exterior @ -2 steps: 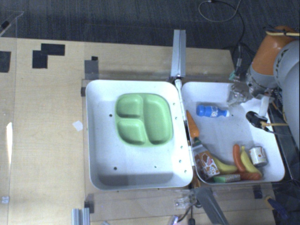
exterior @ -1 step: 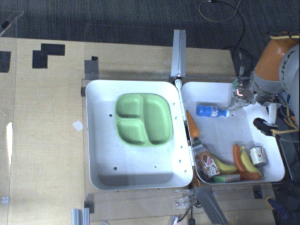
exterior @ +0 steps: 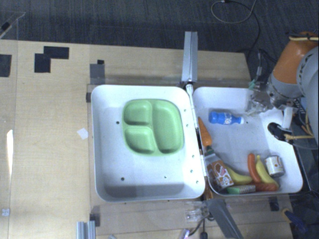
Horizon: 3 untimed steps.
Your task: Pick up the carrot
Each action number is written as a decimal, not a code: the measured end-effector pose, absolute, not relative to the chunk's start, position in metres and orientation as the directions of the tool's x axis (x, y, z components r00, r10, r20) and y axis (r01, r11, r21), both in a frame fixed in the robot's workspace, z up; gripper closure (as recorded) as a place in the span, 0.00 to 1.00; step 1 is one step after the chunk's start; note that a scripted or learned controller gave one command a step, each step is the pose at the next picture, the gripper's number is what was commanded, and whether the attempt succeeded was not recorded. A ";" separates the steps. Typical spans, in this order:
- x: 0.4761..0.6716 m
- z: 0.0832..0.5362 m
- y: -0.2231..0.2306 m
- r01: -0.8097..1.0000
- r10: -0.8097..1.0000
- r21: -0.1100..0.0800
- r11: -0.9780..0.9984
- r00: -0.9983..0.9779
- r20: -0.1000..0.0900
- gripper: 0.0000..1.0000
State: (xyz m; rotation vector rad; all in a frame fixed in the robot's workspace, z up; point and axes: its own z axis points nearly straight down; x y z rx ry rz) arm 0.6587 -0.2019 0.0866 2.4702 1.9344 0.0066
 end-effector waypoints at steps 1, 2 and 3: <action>0.671 0.122 -0.188 0.806 0.806 0.002 -0.592 0.592 0.001 1.00; 0.672 0.086 -0.195 0.703 0.703 0.002 -0.711 0.711 0.002 1.00; 0.660 0.086 -0.200 0.892 0.892 0.005 -0.452 0.452 0.002 1.00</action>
